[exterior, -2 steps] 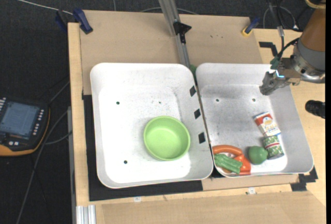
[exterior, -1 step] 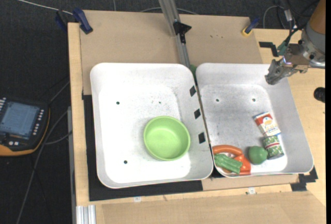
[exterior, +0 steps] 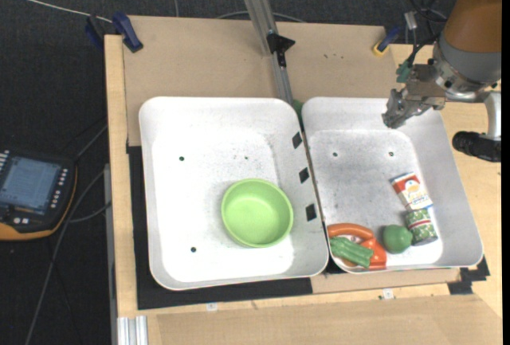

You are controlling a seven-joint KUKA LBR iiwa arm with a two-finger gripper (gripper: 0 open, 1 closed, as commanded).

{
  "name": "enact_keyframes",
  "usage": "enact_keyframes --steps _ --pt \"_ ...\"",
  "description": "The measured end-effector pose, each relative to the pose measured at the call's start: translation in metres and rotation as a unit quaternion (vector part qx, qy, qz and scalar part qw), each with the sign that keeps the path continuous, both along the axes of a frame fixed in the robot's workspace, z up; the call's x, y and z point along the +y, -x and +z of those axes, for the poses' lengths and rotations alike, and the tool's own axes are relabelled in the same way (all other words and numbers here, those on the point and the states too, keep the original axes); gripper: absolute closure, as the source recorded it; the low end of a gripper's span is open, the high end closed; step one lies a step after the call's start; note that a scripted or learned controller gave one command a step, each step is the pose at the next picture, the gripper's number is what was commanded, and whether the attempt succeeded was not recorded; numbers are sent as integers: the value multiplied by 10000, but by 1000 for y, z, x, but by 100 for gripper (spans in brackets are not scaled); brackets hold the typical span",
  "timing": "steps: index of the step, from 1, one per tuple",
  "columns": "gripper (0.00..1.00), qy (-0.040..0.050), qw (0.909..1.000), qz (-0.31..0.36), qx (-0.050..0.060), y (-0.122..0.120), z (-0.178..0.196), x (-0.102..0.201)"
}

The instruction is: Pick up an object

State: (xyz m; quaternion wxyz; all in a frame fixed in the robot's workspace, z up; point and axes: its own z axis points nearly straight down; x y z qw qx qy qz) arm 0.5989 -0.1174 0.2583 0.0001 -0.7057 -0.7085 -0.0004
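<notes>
Camera view: red-and-white packet point(exterior: 410, 191), label writing too small to read.

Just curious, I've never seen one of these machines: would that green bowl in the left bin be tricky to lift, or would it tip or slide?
The green bowl looks like thin plastic, so probably light and stiff. It sits upright on a broad base, so tipping seems unlikely. Its smooth, rounded wall might slip between fingers, and a nudge could slide it across the left bin.

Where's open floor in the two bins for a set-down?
Left bin: bare all around the green bowl, mostly its upper half. Right bin: open upper and middle floor below the hand. Crowded near its front edge: packet, can, green ball, orange-and-green toy.
</notes>
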Motion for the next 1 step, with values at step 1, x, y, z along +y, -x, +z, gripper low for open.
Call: enact_keyframes --steps 1 --pt "100 -3 10000 6 0 -14 -3 55"
